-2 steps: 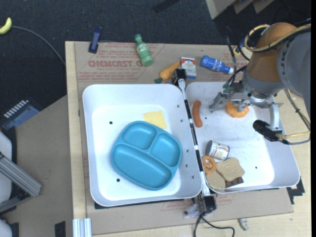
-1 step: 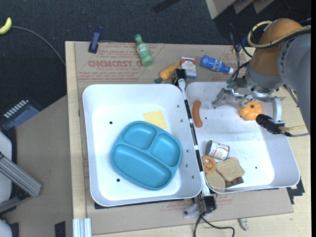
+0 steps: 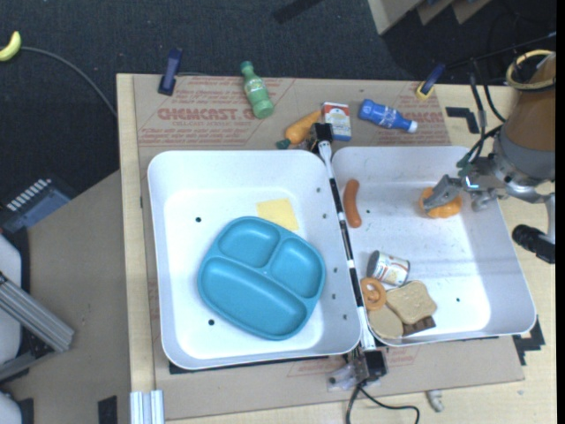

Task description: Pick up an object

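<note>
Seen from above at a slant: a pale wooden table [image 3: 221, 113] printed with red lettering, set on dark carpet, with a thin cable curving across the floor at far left. Carries two shallow white bins side by side, the left bin [image 3: 168, 193] and the right bin [image 3: 503, 263], their inner walls touching along the middle. Holds, in the left bin, a blue divided plate [image 3: 260, 276] with a yellow cheese slice [image 3: 279, 212] just beyond it. Holds, in the right bin, a hot dog [image 3: 352, 202] lying near the inner wall, and in the near corner a small tin can [image 3: 388, 268], an orange ring [image 3: 372, 293] and a toast slice [image 3: 410, 302] crowded together. Strewn on the table behind the bins: a green bottle [image 3: 257, 89], a blue bottle [image 3: 387, 115], a small carton [image 3: 335, 120] and an orange carrot [image 3: 303, 128]. Reaching in from the right, the grey arm [image 3: 530, 148] with the jaws [image 3: 456, 188] low over the far side of the right bin. Cannot tell how far the jaws stand apart, nor whether anything sits between them. Lying right at the jaws, partly under them, an orange object [image 3: 441, 206] on the bin floor, well apart from the hot dog and the corner cluster.
</note>
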Action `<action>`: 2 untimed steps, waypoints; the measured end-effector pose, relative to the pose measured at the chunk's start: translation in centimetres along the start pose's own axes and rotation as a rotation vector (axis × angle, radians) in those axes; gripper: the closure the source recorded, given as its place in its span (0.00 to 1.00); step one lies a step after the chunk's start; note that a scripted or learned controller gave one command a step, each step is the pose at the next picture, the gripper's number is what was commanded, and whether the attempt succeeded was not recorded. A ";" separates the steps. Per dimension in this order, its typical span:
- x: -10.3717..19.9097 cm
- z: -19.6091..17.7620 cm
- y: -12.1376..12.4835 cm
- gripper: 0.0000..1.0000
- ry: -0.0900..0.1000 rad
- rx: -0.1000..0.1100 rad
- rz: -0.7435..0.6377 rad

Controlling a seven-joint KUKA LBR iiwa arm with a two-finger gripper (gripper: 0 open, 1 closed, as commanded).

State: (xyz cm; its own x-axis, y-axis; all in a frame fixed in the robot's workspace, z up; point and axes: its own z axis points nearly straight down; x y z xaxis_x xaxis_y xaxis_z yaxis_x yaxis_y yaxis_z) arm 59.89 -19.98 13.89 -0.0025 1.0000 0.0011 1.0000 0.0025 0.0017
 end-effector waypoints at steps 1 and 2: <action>-0.7 5.5 6.7 0.00 0.001 0.003 0.001; 3.6 5.4 1.9 0.00 0.000 0.003 0.002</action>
State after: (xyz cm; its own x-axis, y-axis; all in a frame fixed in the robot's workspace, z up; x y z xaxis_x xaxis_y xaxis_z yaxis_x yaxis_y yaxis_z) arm 61.83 -16.41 8.46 -0.0008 1.0000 0.0007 1.0000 0.0008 -0.0009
